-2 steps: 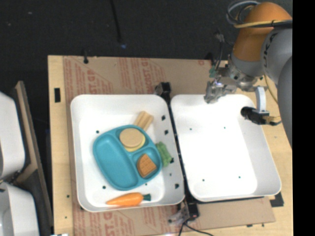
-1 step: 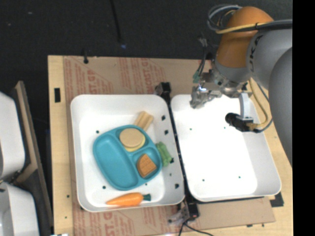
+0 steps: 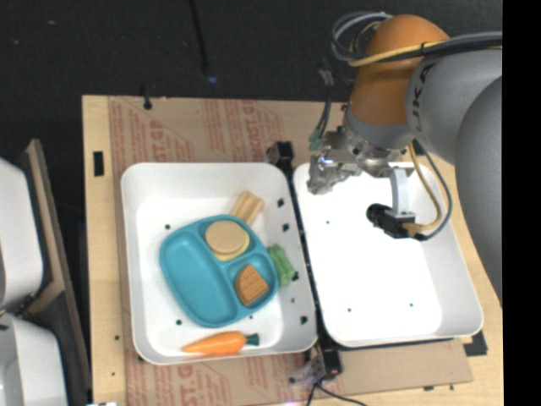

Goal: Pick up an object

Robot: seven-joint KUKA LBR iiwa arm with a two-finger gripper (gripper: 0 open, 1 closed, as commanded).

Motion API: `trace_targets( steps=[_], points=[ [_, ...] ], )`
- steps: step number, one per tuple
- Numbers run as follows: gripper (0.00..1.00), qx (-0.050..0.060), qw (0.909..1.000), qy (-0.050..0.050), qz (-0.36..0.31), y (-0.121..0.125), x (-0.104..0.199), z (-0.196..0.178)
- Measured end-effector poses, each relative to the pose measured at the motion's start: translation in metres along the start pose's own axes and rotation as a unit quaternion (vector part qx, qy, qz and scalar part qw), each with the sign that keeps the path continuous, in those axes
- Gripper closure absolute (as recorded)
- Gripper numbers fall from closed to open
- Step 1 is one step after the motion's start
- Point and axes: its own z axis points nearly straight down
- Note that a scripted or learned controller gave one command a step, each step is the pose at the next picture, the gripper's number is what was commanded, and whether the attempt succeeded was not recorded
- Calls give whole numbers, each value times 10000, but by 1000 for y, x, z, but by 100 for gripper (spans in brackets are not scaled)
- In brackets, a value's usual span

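In the left bin [image 3: 144, 193] lies a blue divided tray [image 3: 199, 277]. On it rest a round tan biscuit [image 3: 228, 238] and a brown toast-like piece [image 3: 252, 284]. A tan wooden block [image 3: 247, 205] leans at the tray's far edge, and a green piece [image 3: 281, 265] pokes out at its right. An orange carrot [image 3: 218, 342] lies near the bin's front wall. My gripper [image 3: 325, 176] hangs over the far left corner of the right bin [image 3: 406, 311], apart from all these objects.
The orange-banded wrist and grey arm [image 3: 397, 66] reach in from the upper right over the right bin's far side. A black cable fitting [image 3: 390, 220] hangs over that bin. Cardboard [image 3: 194, 129] lines the bench behind the bins.
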Motion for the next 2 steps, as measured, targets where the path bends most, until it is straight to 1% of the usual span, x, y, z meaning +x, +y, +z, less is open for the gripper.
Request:
trace_targets(
  steps=[1, 2],
  points=[
    [100, 7, 10000, -3, 6, -26, 35, 1],
    [100, 2, 10000, -1, 2, -43, 80, -10]
  ],
)
